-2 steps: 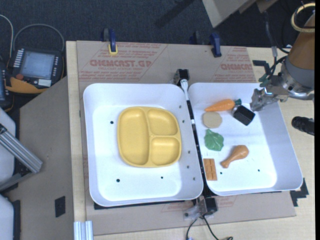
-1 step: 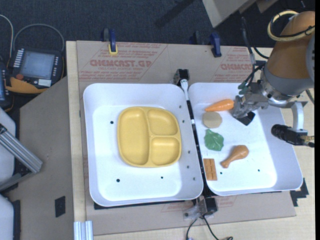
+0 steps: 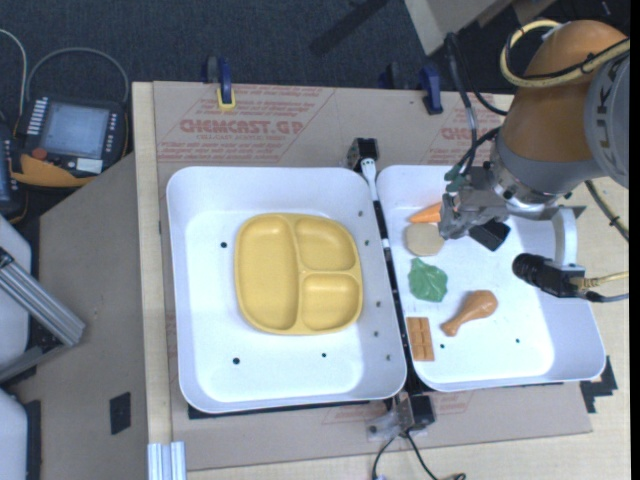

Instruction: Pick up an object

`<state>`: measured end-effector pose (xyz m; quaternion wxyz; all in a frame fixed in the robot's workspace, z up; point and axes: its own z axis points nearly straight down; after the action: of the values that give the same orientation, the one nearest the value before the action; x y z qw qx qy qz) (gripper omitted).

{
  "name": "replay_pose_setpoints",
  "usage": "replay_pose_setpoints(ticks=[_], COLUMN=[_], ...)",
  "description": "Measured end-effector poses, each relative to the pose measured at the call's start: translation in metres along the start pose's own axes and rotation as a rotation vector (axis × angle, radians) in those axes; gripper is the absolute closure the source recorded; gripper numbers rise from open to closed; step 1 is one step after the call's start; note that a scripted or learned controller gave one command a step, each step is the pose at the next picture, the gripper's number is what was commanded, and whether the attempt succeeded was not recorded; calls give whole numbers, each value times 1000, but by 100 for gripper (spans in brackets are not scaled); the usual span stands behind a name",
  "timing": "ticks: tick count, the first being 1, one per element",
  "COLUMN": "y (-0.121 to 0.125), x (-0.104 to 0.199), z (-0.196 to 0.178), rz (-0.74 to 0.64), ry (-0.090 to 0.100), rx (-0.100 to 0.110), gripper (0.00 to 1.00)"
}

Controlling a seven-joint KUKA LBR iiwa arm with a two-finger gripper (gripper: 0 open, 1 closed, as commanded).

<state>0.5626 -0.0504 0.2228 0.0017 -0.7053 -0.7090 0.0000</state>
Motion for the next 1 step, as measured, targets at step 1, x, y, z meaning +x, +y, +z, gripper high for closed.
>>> replay_pose_setpoints(ticks=[1], y=[-12], x=[58], z=[-8], rz=[-1], ry=[0], rx=[0], gripper=[100])
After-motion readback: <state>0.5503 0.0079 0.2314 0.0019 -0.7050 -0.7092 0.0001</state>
